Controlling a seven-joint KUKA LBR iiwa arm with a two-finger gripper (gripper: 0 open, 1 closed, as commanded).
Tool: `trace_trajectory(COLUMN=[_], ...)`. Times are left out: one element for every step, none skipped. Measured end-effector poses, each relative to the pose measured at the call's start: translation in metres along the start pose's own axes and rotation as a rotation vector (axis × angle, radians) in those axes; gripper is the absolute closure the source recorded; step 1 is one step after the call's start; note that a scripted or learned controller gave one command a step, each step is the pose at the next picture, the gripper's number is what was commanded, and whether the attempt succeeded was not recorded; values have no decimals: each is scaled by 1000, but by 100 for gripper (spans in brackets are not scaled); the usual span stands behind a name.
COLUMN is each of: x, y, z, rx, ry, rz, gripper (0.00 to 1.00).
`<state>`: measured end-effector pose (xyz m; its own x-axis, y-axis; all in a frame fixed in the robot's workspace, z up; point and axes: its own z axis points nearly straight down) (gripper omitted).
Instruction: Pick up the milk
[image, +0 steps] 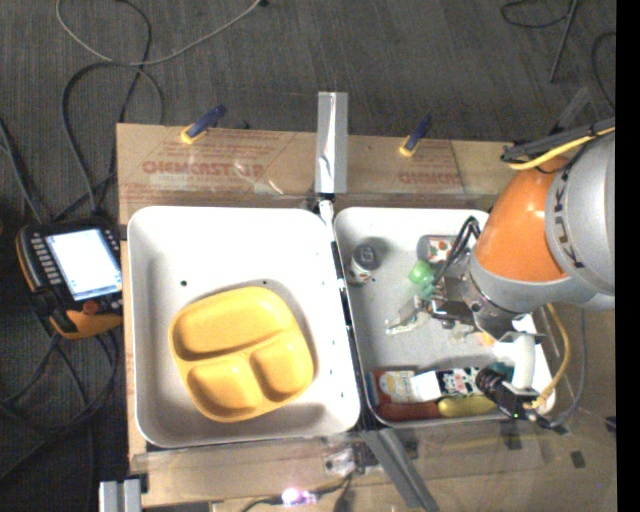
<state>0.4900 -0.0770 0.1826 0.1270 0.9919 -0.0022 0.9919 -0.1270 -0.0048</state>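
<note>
The milk (452, 382) is a small white carton with coloured print, lying on its side near the front wall of the right bin (372, 300). My gripper (408, 318) hangs over the middle of that bin, behind and a little left of the milk, apart from it. Nothing is visibly held in it. The grey arm with its orange band (520, 240) comes in from the right and hides the bin's right part.
Beside the milk lie a bottle with a yellow label (398, 384), a dark red item (410, 408) and a yellow item (466, 405). A green object (422, 272), a can (436, 245) and a grey round object (365, 255) sit further back. The left bin holds a yellow divided plate (243, 350).
</note>
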Motion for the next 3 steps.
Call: trace_trajectory(x=[-12,-73,-26], y=[46,106,183], z=[93,67,71], rx=[-16,-5,-1], ry=[1,0,-2], rz=[-39,-1,353], gripper=[0,0,0])
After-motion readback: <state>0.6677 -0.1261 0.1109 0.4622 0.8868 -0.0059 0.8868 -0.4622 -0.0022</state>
